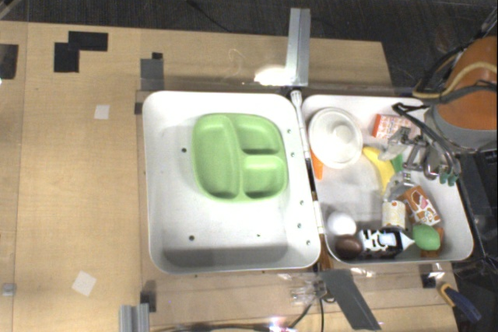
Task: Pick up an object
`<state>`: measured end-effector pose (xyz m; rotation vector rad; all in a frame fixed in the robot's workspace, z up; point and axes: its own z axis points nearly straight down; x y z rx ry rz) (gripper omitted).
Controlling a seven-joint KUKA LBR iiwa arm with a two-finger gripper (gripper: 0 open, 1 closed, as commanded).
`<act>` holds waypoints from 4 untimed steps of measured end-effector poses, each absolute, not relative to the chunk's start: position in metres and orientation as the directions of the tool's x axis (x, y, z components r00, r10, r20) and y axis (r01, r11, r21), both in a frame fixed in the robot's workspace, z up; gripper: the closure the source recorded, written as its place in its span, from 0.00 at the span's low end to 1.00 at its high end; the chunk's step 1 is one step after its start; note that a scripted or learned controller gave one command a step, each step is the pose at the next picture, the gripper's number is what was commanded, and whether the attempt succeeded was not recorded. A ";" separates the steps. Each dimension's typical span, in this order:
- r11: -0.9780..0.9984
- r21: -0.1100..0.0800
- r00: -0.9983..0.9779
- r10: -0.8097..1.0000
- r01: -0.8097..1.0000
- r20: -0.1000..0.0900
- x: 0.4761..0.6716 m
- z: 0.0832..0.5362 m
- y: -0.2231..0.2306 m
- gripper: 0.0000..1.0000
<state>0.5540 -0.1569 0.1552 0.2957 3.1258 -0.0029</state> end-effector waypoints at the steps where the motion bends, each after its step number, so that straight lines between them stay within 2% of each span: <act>1: 0.972 0.001 -0.972 0.233 0.233 -0.012 0.535 0.097 -0.136 0.00; 2: 0.952 0.001 -0.951 0.308 0.308 -0.017 0.591 0.090 -0.121 0.00; 3: 0.947 0.001 -0.947 0.320 0.320 -0.018 0.536 0.091 -0.157 0.00; 4: 0.949 0.003 -0.948 0.316 0.316 -0.040 0.542 0.106 -0.158 1.00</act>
